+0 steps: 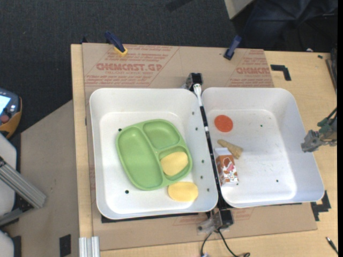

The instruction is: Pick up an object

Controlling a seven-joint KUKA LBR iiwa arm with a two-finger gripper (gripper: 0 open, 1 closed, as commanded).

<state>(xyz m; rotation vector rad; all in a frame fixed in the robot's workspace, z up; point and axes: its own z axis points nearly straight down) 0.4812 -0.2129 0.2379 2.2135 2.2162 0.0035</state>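
Note:
The right bin (278,116) holds an orange disc (224,123), a tan wedge-shaped piece (230,147) and a red and white packet (228,171), all near its left wall. My gripper (312,142) hangs over the right rim of that bin, far to the right of these objects, and nothing is visibly held in it. In the left bin (102,143) lies a green divided plate (140,157) with a yellow lump (174,163) in its lower right compartment. A second yellow lump (183,191) rests on the bin floor just below the plate.
The bins sit on a cardboard sheet (86,90) clamped at the back by a blue and yellow clamp (116,43) and a blue clamp (232,47). A black bracket (194,81) stands where the bins meet at the back.

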